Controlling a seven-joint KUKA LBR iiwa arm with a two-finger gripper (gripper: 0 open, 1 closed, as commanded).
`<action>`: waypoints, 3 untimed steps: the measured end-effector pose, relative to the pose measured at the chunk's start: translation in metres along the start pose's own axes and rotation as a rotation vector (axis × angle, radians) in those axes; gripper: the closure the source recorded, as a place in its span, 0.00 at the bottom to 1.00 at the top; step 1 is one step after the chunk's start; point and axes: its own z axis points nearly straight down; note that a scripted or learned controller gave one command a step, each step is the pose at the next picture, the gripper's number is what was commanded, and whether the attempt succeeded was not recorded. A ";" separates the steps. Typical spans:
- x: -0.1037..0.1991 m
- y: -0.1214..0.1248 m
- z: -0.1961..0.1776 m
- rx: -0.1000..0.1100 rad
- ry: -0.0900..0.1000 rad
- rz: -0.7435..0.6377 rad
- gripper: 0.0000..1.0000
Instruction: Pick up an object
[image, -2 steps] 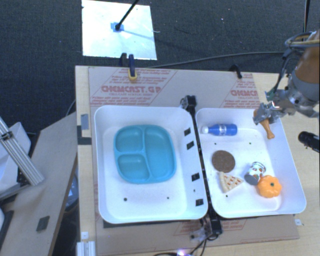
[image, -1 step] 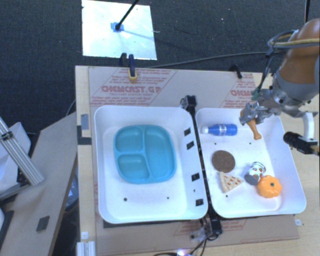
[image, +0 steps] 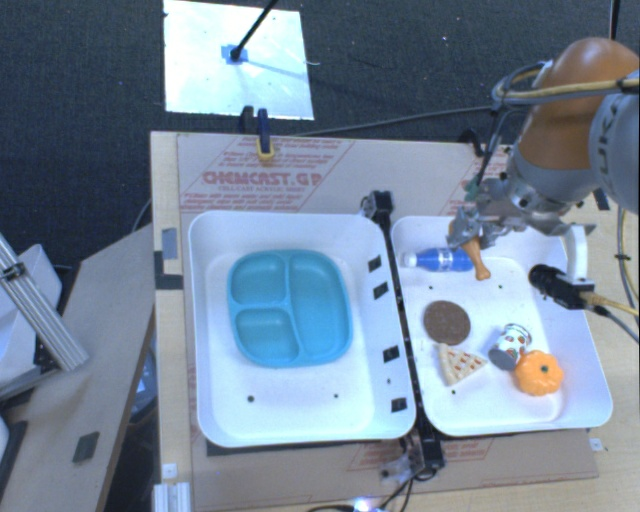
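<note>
Blue bottle lies just left of the jaws (their state: cannot tell).

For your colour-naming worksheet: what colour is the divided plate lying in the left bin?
Light blue. The divided plate shows clearly in the camera view, against the white left bin.

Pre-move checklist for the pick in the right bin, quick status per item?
1. Claw over the right bin: ok.
2. Claw near a target: ok, above the blue bottle at the bin's far edge.
3. Anything held: cannot tell.
4. Bottle pose: lying on its side, close to the bin wall: not ok for an easy grasp.
5. Other objects apart from the claw: ok; brown disc, pizza slice and orange pumpkin lie nearer the front.
</note>
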 end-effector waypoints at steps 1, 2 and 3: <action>0.060 0.002 -0.004 0.001 0.001 -0.002 1.00; 0.105 -0.006 -0.006 0.002 0.001 0.000 1.00; 0.152 -0.016 0.009 0.002 0.000 0.000 1.00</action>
